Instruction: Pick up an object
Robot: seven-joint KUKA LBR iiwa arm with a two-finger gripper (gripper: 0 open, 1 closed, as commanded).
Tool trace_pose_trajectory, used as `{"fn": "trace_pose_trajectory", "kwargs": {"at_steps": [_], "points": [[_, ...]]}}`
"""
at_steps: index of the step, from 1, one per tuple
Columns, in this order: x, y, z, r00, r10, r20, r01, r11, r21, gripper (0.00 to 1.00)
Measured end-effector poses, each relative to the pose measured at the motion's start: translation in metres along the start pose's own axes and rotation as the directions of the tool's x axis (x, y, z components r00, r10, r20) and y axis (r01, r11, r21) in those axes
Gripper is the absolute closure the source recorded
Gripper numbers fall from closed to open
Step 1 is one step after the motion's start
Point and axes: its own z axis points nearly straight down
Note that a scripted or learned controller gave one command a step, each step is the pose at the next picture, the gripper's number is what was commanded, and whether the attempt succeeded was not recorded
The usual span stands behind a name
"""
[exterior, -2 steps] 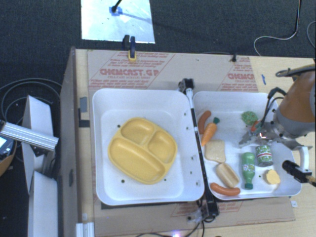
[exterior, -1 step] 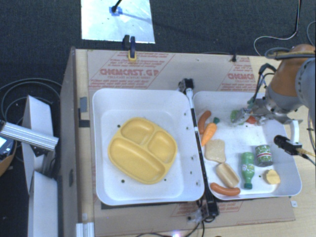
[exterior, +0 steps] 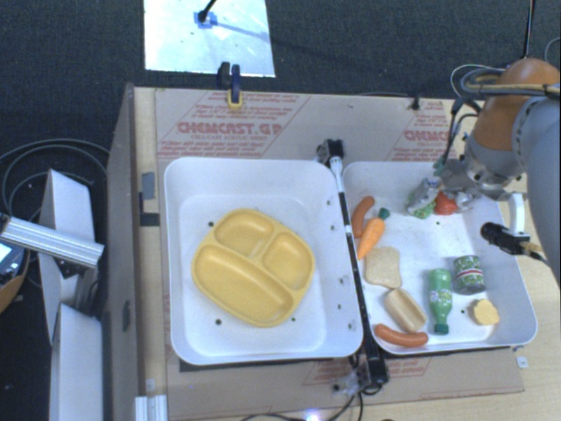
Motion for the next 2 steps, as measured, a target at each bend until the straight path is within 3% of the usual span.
{"fn": "trace_pose_trajectory", "kwargs": {"at_steps": [1, 2], "points": [[-0.001, 0.003, -0.012, 1.000, -0.003, 0.009, 0.003, 1.000, -0.018, 1.00], [0.046, 0.003, -0.072, 1.000, -0.007, 0.004, 0.007, 0.999, -0.042, 1.00]]}}
